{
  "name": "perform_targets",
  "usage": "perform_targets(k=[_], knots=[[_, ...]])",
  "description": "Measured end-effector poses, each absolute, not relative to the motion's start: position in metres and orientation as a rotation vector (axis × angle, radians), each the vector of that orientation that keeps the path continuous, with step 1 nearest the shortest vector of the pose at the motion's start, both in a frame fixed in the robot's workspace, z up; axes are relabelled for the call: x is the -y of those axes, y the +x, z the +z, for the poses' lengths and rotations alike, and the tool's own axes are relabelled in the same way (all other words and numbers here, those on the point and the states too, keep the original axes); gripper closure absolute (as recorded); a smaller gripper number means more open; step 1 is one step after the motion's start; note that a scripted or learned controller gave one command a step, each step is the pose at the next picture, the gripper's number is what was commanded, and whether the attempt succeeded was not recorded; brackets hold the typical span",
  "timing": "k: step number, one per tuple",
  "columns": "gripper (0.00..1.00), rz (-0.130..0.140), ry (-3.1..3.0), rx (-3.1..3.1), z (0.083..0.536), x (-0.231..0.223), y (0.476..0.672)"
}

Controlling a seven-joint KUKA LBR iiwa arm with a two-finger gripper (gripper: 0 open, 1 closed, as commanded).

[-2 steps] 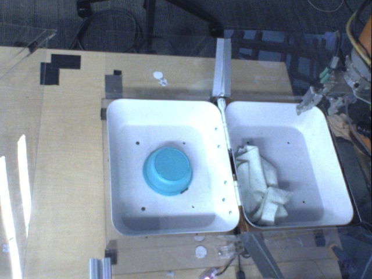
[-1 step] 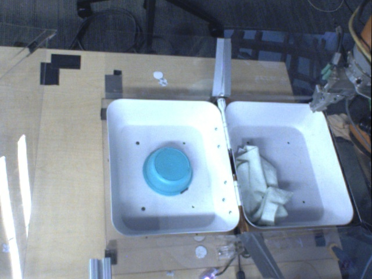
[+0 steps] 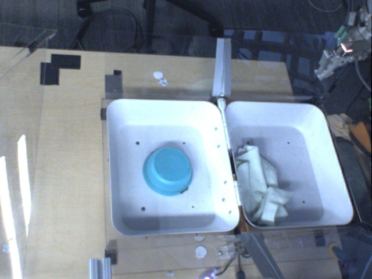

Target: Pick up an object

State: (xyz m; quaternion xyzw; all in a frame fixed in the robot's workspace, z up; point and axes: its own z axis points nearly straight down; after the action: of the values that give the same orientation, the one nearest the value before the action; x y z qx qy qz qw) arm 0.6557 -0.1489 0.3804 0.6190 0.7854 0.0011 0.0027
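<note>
**Two bins, one bowl, one rag, arm parked way off to the side**

Biggest thing first: the wooden bench (image 3: 64, 173) takes up most of what we see, and everything below is placed relative to the metal divider bar (image 3: 222, 68) that runs down to the seam between the two bins.

Left of the divider we've got the left bin (image 3: 125, 211), white and shallow. Right of it, touching along the seam, is the right bin (image 3: 317, 132), same look.

Next down in size is the crumpled white cloth (image 3: 260, 185), lying in the right bin, just beside the seam, pushed toward the bin's near-left corner.

Then the blue bowl (image 3: 168, 171), sitting upside down near the middle of the left bin, well apart from the seam.

Smallest is the gripper (image 3: 332, 61), up at the far right of the divider's top end, beyond the right bin's far corner and over the dark floor, not above either bin. It's small and blurry there, so we honestly can't tell whether the jaws are open or closed. We see nothing in its grasp.
</note>
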Motion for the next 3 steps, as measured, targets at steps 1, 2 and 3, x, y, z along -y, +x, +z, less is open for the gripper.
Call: perform_targets(k=[1, 2, 3], knots=[[1.00, 0.003, 1.553, -2.722, 0.426, 0.162, 0.644], [1.00, 0.002, 1.539, -2.733, 0.349, 0.159, 0.670], [1.00, 0.004, 1.642, -2.673, 0.302, 0.103, 0.670]])
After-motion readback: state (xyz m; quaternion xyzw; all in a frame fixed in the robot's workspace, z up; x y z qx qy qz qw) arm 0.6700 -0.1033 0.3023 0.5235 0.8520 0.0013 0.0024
